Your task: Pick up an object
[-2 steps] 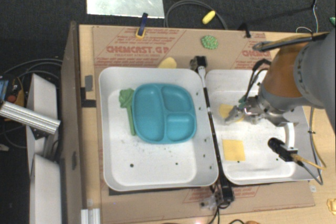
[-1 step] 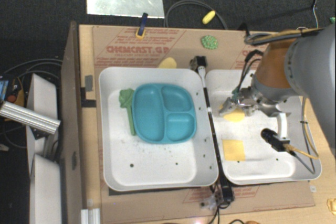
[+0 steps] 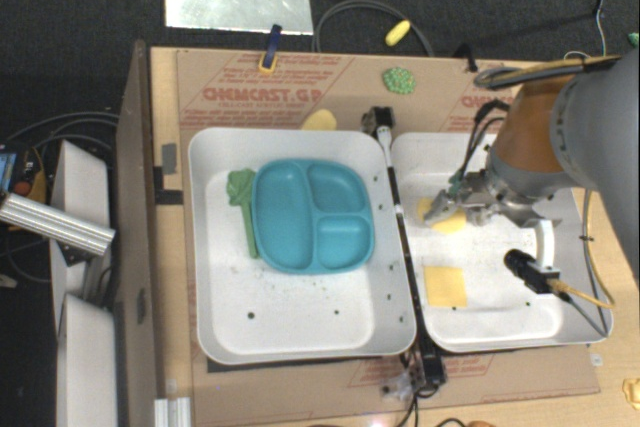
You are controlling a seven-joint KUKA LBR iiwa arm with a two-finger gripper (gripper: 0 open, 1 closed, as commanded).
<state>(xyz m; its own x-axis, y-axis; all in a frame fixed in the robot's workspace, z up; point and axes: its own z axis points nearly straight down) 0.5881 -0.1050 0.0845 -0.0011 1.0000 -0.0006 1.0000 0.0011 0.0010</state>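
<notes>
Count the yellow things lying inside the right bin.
2. A flat yellow square lies near the right bin's front; a smaller yellow piece sits by the gripper at the left side. The arm may hide more.

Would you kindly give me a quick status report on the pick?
Gripper low in right bin, at small yellow piece. No confirmed grasp. Yellow square lies apart, nearer front.

I saw a teal divided plate, a green item beside it, yellow pieces, white bins.
</notes>
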